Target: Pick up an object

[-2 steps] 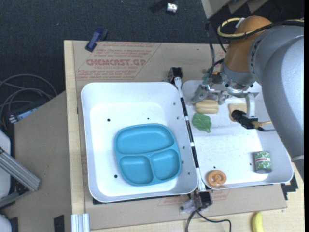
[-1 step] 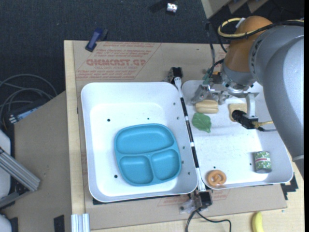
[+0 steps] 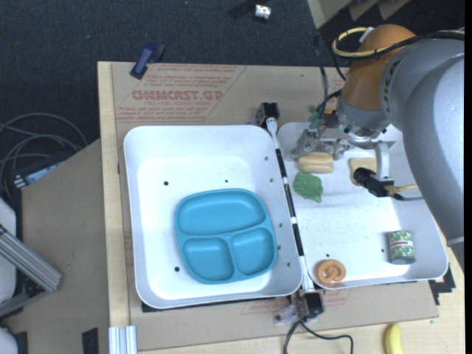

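The right bin (image 3: 354, 223) holds several small things. A tan bread roll (image 3: 316, 163) lies near its far left corner, and a green leafy piece (image 3: 309, 186) sits just in front of it. My gripper (image 3: 323, 144) hangs low over the bin's far edge, directly behind and above the roll. A second tan piece (image 3: 361, 165) lies to the right of the roll, partly under the wrist. A small green and white can (image 3: 400, 245) stands near the right wall. An orange pretzel-shaped piece (image 3: 331, 271) rests at the front left corner.
The left bin (image 3: 147, 153) holds a blue divided plate (image 3: 225, 234). The grey arm (image 3: 435, 102) covers the right bin's far right side. A yellow object (image 3: 394, 339) lies on the bench front, and a blue one (image 3: 146, 60) at the board's far edge.
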You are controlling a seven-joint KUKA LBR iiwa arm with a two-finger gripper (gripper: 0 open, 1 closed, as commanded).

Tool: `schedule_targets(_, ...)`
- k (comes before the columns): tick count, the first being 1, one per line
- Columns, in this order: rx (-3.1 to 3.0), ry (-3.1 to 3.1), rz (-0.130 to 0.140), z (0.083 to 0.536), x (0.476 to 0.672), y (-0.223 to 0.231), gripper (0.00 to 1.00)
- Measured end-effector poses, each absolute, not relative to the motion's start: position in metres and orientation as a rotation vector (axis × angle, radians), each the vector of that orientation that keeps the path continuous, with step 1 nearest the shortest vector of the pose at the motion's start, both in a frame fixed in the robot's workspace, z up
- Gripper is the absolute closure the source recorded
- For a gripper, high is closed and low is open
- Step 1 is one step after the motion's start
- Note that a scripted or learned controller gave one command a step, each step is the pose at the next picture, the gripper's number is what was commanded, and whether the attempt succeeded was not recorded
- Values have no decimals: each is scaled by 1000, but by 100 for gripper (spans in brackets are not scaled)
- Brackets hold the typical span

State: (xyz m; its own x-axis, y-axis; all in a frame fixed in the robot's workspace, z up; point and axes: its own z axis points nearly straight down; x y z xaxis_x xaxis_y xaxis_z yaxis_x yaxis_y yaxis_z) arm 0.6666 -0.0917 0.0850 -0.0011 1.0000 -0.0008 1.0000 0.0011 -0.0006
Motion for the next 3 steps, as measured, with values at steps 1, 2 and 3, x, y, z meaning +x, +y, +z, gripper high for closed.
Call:
schedule_targets(1, 2222, 2223, -2, 85, 655, -93, 0)
schedule_targets(2, 2223, 2221, -3, 85, 646, -107, 0)
schedule_targets(3, 2219, 2221, 2, 85, 667, -101, 0)
